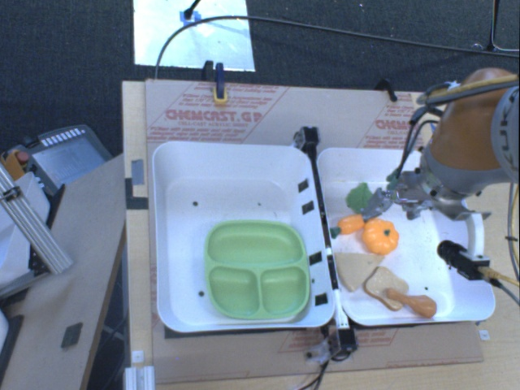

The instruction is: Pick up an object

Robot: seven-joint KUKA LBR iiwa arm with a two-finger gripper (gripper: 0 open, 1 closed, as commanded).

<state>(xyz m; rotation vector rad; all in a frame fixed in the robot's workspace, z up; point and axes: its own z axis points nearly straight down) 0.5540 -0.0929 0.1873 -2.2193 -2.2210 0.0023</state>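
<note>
Orange pumpkin (380, 237) lies in the right bin (479, 299), near a carrot (350, 224) and a green leafy piece (358, 195). Just above them is the gripper (377, 205); its state I cannot tell. A green tray (257, 268) sits in the left bin (187, 177).

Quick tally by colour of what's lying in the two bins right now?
Green: 2, divided plate in the left bin, leafy piece in the right bin
Orange: 2, pumpkin, carrot
Tan: 3, flat wedge, bread slice, drumstick-like piece
Total: 7
</note>
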